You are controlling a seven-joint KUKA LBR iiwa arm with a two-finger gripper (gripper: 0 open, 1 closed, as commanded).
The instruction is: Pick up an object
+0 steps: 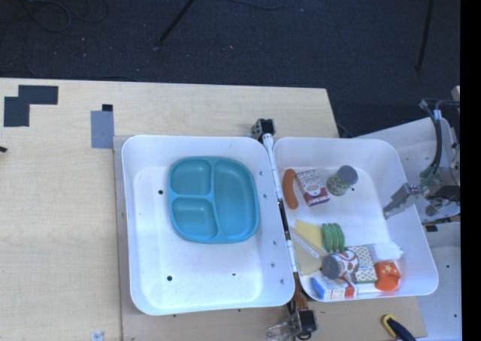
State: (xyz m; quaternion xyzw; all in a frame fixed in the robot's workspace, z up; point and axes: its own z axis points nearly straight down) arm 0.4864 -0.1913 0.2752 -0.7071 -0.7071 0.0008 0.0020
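Jaws [397, 200] stand at the right wall of the right bin [409, 174], low over the bare floor there, and whether they are open or closed cannot be told from this slant; nothing is visible between them. Candidate objects all lie in that same bin: a small can [343, 179] and a red-and-white carton [311, 187] near the upper middle, an orange sausage-like piece [289, 188] beside the dividing wall, a yellow wedge [306, 233] and a green ribbed item [333, 236] at the centre, and a tight cluster along the lower edge made up of a second can [336, 264], a patterned box [361, 264], an orange cup-like item [387, 276] and a blue-and-white carton [331, 288]. In the inspector's judgement the approach has not yet reached any object. The small can is the soundest target: it stands apart from its neighbours, with bare floor on the side facing the jaws, so both fingers could descend either side of it without fouling. The lower cluster is packed edge to edge and close to the rim, leaving little finger room; a grasp there risks nudging rather than gripping. The sausage piece lies hard by the dividing wall and is poorly accessible. Open travel room exists across the right bin's upper right floor. The left bin [143, 257] carries a blue divided plate [213, 198] and is otherwise open floor. The worktop [52, 219] to the left is free of obstruction.
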